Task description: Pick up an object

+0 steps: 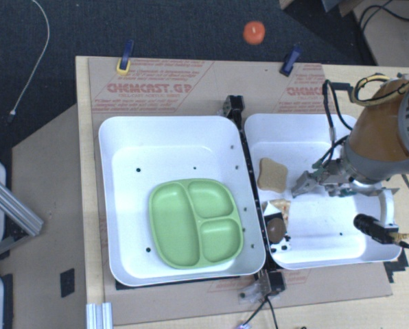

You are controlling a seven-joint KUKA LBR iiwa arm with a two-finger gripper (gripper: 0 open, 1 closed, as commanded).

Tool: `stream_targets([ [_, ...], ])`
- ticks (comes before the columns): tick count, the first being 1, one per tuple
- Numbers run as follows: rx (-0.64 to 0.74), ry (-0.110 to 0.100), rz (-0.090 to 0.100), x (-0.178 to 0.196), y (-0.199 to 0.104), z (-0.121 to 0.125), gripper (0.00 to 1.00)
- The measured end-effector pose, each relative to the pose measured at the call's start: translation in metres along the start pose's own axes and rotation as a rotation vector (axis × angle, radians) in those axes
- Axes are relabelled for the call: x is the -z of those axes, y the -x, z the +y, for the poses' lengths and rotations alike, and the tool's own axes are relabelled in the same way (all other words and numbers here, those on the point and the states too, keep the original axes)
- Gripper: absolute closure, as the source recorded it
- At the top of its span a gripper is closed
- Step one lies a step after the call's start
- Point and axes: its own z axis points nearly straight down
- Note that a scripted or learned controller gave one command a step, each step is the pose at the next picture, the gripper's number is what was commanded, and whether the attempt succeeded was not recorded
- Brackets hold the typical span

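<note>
Two shallow white bins sit side by side on the surface: the left bin [115, 184] carries a green divided plate [194, 221], and the right bin [328, 249] holds the candidates for pickup. A tan slice-like piece [272, 174] lies near the right bin's left wall, and a small pale scrap [280, 205] and a dark brown object [274, 229] lie just below it, close to the divider.

The gripper [307, 182] hangs low over the right bin, just beside the tan piece and apart from it, with nothing between its parts; whether the fingers are apart or together cannot be told from this slant. The grey arm [379, 132] reaches in from the right, its wrist bent down toward the bin floor.

A good grasp probably means shifting left to centre over the tan piece and descending straight, keeping away from the bin wall.
</note>
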Motion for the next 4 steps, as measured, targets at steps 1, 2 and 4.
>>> stream_targets([
  [1,-0.001,0.000,0.001,0.008,-0.001,0.000,1.00],
  [2,0.001,0.002,0.000,0.070,-0.003,-0.003,1.00],
  [4,0.001,0.001,0.000,0.156,-0.005,-0.005,1.00],
])
